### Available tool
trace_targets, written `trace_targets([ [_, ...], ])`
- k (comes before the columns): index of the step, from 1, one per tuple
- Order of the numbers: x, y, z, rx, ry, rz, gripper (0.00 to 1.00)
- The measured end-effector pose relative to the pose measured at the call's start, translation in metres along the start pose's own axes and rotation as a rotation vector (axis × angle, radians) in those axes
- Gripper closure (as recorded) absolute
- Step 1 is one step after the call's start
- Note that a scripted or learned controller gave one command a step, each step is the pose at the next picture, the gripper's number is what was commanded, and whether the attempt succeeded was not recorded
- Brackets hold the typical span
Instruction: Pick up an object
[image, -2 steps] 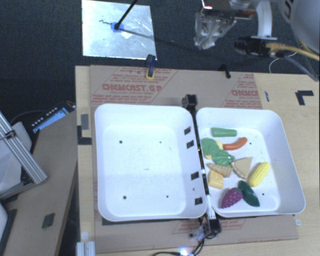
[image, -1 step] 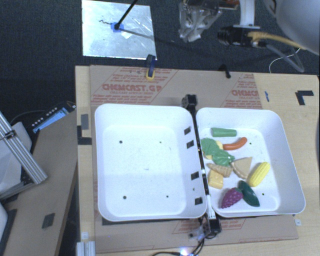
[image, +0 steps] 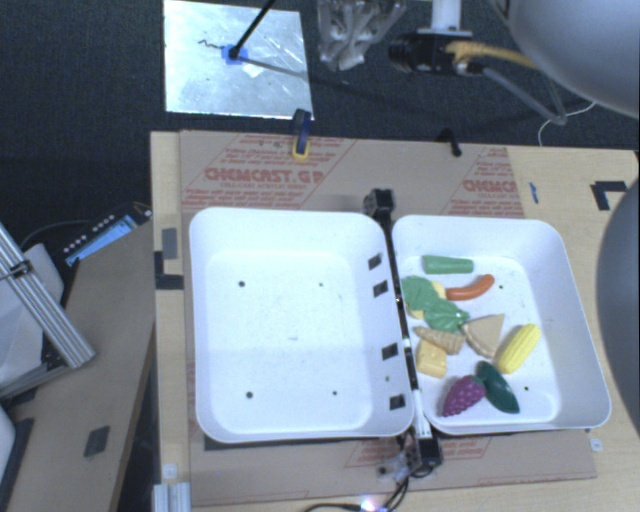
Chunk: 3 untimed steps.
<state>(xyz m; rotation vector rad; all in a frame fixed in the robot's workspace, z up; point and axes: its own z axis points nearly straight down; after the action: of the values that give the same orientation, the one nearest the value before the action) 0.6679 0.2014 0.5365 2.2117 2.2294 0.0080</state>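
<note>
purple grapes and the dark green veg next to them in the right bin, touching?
Touching. The camera view shows the purple grapes and the dark green vegetable meeting edge to edge, no white bin floor between them.

Toy food items lie loose in the right bin (image: 575, 290): a green pod (image: 447, 265) nearest its far wall, an orange carrot (image: 470, 289) just beside it, green leaves (image: 432, 302), a tan wedge (image: 485, 333), yellow corn (image: 517, 347), and purple grapes (image: 462, 395) nearest its front wall.
</note>
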Motion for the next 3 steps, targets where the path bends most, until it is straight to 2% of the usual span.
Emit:
trace_targets([
  [1,0.034,0.000,0.001,0.002,-0.001,0.002,1.00],
  [2,0.033,0.000,0.001,0.003,-0.003,0.002,1.00],
  [3,-0.015,0.001,0.024,0.005,-0.003,0.010,1.00],
])
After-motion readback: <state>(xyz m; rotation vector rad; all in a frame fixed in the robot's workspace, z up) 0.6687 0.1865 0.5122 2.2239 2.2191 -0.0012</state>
